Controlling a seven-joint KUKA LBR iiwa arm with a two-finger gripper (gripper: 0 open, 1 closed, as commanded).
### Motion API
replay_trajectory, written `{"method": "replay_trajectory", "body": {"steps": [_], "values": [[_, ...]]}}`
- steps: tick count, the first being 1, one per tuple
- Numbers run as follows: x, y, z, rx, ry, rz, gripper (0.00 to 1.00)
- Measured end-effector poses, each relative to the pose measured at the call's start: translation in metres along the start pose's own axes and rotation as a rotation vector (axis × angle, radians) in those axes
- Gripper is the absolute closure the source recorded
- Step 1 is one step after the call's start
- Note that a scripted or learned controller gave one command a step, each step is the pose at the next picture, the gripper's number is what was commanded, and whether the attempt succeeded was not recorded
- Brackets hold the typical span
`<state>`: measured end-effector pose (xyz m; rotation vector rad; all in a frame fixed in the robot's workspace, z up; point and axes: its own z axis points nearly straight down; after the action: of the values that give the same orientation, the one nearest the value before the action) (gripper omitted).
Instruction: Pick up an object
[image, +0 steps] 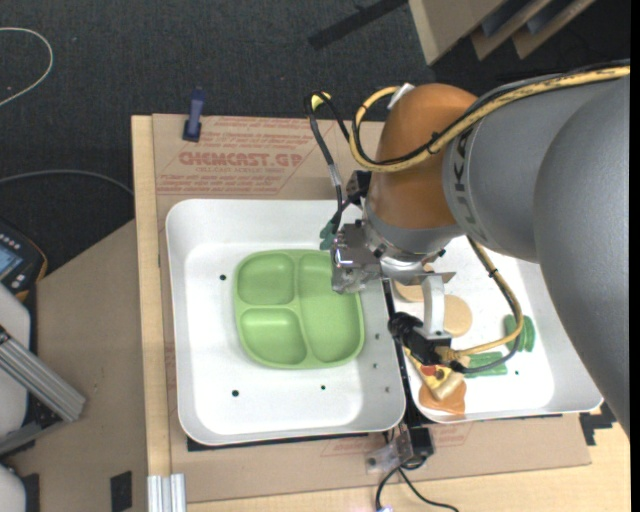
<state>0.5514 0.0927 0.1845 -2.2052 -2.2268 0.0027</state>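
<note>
A light green divided plate (295, 310) lies in the left white bin (200, 330). My gripper (347, 268) hangs over the plate's right rim, close to the wall between the two bins. The wrist and arm hide its tips, and I see nothing held. In the right bin (545, 390) a tan round piece (457, 316) lies just right of the gripper. An orange piece (449, 394) sits at the front left corner, and a long green piece (492, 357) lies beside it.
The grey arm with its orange band (420, 150) covers most of the right bin's far half. Both bins rest on a brown cardboard sheet (240, 155). A small blue clip (193, 115) sits at the sheet's far left corner.
</note>
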Motion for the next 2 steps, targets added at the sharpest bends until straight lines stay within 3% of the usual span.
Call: {"method": "replay_trajectory", "body": {"steps": [1,2], "values": [[0.018,-0.075,-0.118,-0.014,0.000,0.004,1.00],[0.080,-0.072,-0.219,-0.020,0.002,0.001,1.00]]}}
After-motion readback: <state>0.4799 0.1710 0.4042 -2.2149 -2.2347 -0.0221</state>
